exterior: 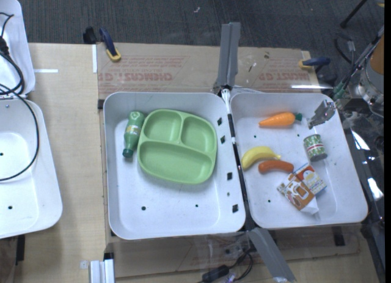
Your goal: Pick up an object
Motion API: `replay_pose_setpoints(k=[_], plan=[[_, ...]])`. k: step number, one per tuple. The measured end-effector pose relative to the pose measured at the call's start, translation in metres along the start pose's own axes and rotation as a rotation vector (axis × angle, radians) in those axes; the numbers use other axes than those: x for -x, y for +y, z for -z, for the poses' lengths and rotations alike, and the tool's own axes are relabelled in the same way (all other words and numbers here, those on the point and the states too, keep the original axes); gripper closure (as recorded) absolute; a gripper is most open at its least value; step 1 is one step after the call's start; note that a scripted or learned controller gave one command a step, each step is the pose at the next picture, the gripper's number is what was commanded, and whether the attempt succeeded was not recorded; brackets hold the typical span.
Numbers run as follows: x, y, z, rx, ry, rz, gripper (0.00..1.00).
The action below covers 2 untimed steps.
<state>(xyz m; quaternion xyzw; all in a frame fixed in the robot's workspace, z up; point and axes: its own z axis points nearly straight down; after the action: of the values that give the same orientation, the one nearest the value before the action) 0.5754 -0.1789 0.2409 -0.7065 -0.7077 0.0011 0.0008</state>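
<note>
The right bin [342, 214] holds an orange carrot [278, 120] near its back, a yellow banana [259, 156] and a red-orange sausage [275, 166] touching it in the middle. A small green-labelled can [315, 147] lies toward the right, and a tilted juice carton [302, 189] sits nearer the front. My gripper [320, 115] hangs at the bin's back right, just above and behind the can and to the right of the carrot. Nothing shows between it and any object.
The left bin [122, 208] carries a green divided plate [178, 146] with a green bottle [131, 132] lying along its left side. A grey divider post [229, 55] stands behind the seam between the bins. White equipment and cables [18, 153] sit at the far left.
</note>
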Motion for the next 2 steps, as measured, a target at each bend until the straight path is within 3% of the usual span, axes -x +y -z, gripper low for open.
replay_pose_setpoints(k=[1, 2], plan=[[-0.003, 0.005, -0.119, 0.026, -0.01, -0.021, 0.0], [0.008, 0.009, -0.149, 0.003, -0.001, -0.078, 0.0]])
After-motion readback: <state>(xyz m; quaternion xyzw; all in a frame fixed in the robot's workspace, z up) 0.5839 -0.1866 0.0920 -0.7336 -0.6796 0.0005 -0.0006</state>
